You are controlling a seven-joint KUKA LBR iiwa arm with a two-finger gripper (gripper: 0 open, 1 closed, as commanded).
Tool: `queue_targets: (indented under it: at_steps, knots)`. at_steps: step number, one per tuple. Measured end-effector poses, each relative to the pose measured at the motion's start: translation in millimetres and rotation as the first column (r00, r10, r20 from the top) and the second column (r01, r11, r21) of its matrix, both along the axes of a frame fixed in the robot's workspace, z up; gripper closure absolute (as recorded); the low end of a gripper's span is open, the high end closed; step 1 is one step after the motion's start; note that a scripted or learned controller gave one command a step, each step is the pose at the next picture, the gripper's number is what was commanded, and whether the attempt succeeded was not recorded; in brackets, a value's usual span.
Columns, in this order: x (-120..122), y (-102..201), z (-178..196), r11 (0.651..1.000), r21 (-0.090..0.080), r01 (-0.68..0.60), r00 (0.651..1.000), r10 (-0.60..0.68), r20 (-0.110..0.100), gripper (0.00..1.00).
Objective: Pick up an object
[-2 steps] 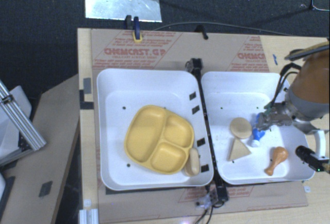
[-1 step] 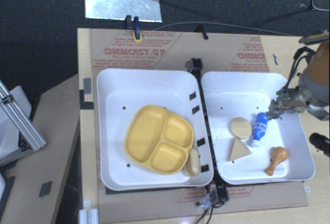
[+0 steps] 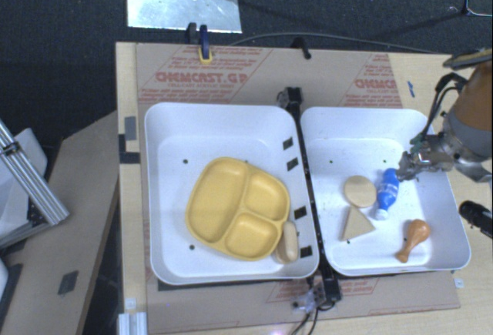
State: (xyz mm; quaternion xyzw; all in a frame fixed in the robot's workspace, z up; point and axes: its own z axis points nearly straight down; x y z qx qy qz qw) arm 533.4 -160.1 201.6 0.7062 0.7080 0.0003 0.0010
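The gripper (image 3: 408,162) hangs low over the right bin (image 3: 339,129), just beside the top of the blue bottle (image 3: 387,191); whether it grasps anything, I cannot tell. The bottle lies near that bin's right edge, touching a round tan disc (image 3: 359,191), with a tan wedge (image 3: 356,224) and a drumstick toy (image 3: 412,238) nearby.

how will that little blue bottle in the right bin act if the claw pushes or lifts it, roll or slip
The small blue plastic bottle lies on its side on the smooth floor of the right white bin, so a nudge would likely roll or slide it. It looks rounded and glossy, so it may slip from the claw. Being small, it is probably light.
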Motion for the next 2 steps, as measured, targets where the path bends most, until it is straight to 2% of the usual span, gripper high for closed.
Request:
queue_targets:
  at_steps: [1, 2]
  knots:
    - [9, 56, 14, 1.000, 0.003, -0.008, 1.000, 0.008, 0.002, 1.00]
    - [9, 110, 8, 1.000, 0.003, -0.008, 1.000, 0.008, -0.001, 1.00]
